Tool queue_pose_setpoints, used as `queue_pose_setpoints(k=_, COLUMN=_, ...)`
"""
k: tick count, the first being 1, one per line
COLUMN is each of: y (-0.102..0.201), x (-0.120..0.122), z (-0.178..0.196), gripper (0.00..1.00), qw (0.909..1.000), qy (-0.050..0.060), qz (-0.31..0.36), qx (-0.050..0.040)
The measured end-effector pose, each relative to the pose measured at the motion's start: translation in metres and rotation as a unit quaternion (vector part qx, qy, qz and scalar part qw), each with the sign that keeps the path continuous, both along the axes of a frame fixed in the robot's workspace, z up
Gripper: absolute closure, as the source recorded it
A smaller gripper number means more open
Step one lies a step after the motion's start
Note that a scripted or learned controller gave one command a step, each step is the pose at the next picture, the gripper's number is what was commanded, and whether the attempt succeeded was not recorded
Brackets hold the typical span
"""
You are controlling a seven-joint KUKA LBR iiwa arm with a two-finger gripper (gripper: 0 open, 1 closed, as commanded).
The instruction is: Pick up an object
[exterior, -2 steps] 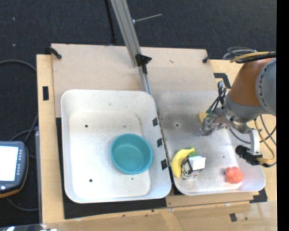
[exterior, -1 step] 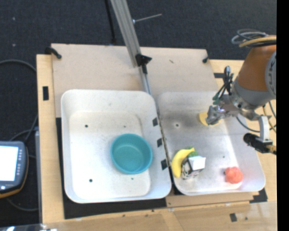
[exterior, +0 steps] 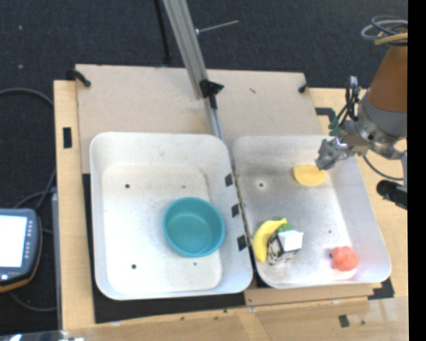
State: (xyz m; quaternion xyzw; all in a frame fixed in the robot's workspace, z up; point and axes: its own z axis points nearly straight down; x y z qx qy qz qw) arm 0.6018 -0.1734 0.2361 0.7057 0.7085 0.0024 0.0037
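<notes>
Here, in the right bin (exterior: 355, 212), toward its far right part: a flat yellow piece (exterior: 310, 175), lying on the white floor. Just above its right edge, the gripper (exterior: 328, 155), tips down near the piece; whether spread or pressed together, impossible to tell. Nearer the front of the same bin: a banana (exterior: 264, 236) touching a small white box (exterior: 290, 242), and a red object (exterior: 344, 258) well apart. In the left bin (exterior: 121, 190), a teal bowl (exterior: 193, 226), upright.

Right bin (exterior: 259, 163) centre and left open, banana (exterior: 265, 236), white block (exterior: 291, 241), red object (exterior: 344, 258) crowding its near edge
</notes>
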Motion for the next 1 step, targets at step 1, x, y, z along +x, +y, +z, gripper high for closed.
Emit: queue_pose_setpoints(k=1, y=-0.0007, x=0.0007, z=0.0008, gripper=1.00, qw=1.0000, qy=0.003, qz=0.001, qx=0.0004)
